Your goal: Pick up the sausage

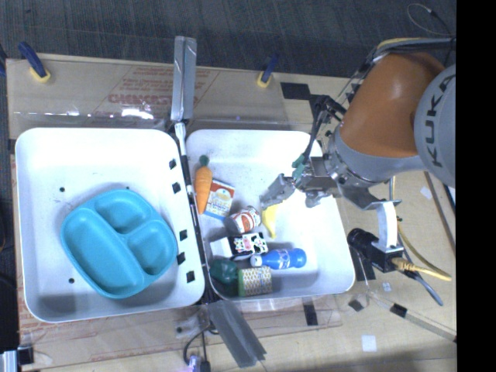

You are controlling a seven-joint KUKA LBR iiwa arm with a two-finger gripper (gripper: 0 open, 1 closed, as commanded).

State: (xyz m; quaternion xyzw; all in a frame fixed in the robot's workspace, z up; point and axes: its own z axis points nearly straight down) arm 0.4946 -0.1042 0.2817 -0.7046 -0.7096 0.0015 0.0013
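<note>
Prob the sausage (pixel 244 221) is that reddish stub mid right bin (pixel 329 273). Looks light, stiff, slick imo, so pinch across its middle. Claw (pixel 293 192) hangs just beside it, can't tell how open.

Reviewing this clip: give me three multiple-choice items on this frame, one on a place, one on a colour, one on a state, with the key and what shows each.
1. Where does the carrot lie?
A. In the left bin, on the tray
B. In the right bin, near the divider
C. On the bench outside the bins

2. What colour is the divided tray in the left bin?
A. Blue
B. Red
C. Yellow

3. What is the gripper doing?
A. Resting on the tray
B. Parked over the left bin
C. Over the right bin, with nothing between its fingers

Key: 1 B, the carrot lies along that bin's left wall. 2 A, the tray is light blue. 3 C, its fingertips sit above the white floor with nothing between them.
</note>
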